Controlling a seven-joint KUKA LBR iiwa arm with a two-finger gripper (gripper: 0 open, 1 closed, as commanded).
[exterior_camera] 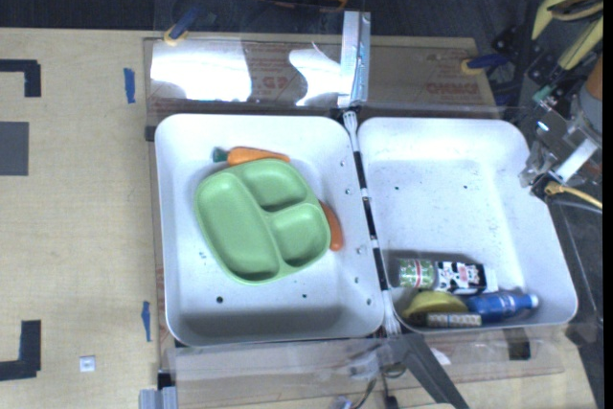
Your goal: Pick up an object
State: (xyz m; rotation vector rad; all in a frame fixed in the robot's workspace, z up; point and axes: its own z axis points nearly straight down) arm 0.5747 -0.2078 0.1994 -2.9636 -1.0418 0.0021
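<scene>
**Ana:** Where's the arm right now?

**Me:** I see its wrist hardware at the far 3 o'clock edge, outside the right bin (498,148). Of the claw (548,170) I can't tell whether it's wide or narrow; that corner is a tangle of parts. Nothing shows in it.

**Ana:** So which step are we on?

**Me:** My read is the very start: nothing picked, the approach not begun.

**Ana:** What is there to go for?

**Me:** In the right bin, down at 6 o'clock, a small can (441,275) lies on its side, with a blue bottle (498,305) and a yellow piece (431,304) touching just below it, all crowded against the front wall. The left bin (182,206) holds a green divided tray (261,220) with something orange (257,154) peeking out at its 12 and 3 o'clock edges.

**Ana:** Next move?

**Me:** I'd say swing toward 8 o'clock over that cluster, then drop on the can, since it's clearest of the wall
</scene>
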